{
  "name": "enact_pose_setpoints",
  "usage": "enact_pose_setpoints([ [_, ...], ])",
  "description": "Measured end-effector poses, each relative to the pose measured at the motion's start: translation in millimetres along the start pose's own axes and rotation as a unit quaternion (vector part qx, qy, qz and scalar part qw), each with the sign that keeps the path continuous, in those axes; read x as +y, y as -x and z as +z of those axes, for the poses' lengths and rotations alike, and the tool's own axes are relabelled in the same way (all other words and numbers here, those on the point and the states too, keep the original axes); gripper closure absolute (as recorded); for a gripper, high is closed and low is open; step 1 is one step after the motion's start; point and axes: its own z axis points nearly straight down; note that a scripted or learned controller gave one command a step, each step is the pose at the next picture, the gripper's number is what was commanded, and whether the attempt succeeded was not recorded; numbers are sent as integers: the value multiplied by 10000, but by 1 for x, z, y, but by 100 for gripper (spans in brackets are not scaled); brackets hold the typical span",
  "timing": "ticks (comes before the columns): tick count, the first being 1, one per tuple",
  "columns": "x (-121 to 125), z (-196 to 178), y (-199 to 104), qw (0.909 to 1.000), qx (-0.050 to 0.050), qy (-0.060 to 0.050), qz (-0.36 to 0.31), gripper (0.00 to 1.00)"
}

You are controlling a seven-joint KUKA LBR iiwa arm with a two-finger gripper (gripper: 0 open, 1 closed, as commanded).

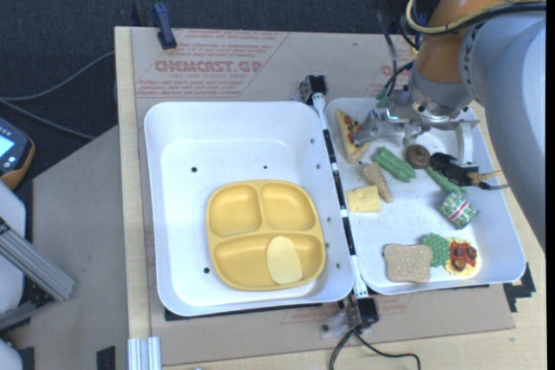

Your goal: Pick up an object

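Observation:
My gripper (393, 124) hangs low over the back of the right bin (499, 269), under the grey arm with its orange band. Toy food lies scattered just below it. A pizza slice (349, 135) lies at its left, against the bin's left wall. A green pickle (395, 165) and a brown round piece (419, 155) lie just in front of it. Farther forward are a tan peanut-shaped piece (375, 180), a yellow cheese wedge (364, 200) and a small green can (457, 209). Nothing can be seen held in the gripper.
A slice of toast (408, 262) and a green, red and yellow piece (456, 254) lie at the right bin's front. The left bin (173, 134) holds a yellow divided plate (227, 212) with a pale oval piece (283, 259) in it. A black clip (313, 86) sits between the bins.

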Motion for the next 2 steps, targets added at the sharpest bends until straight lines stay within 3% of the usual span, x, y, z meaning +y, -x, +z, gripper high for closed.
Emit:
enact_pose_setpoints([
  [1,2,6,57,9999,96,23,21,0],
  [2,-99,8,89,9999,61,124,61,0],
])
